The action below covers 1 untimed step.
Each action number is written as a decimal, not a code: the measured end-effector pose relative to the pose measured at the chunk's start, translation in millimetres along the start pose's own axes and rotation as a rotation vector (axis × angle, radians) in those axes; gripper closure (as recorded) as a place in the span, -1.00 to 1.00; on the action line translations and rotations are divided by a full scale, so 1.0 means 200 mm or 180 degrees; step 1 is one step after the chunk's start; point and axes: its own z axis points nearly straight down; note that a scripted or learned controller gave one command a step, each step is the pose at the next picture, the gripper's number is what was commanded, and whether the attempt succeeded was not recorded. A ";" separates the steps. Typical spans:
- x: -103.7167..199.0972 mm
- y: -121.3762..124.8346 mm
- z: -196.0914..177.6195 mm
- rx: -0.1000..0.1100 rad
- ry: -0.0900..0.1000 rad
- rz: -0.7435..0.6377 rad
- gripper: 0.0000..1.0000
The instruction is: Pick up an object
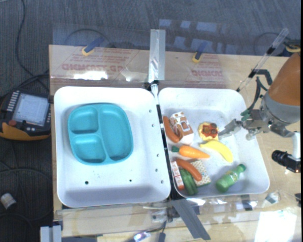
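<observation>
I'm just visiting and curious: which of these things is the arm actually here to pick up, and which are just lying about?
For the job:
gripper
banana
carrot
green bottle
pizza slice
right bin

Lying about:
blue divided plate in the left bin
handheld controller on the floor

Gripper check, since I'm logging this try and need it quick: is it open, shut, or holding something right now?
Gripper: cannot be told from this view; it sits over the right bin near the banana, with nothing seen held.
</observation>
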 end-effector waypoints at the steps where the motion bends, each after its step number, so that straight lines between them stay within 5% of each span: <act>1: 0.05 0.08 0.46 -0.0031 -0.0021 -0.0813 -1.00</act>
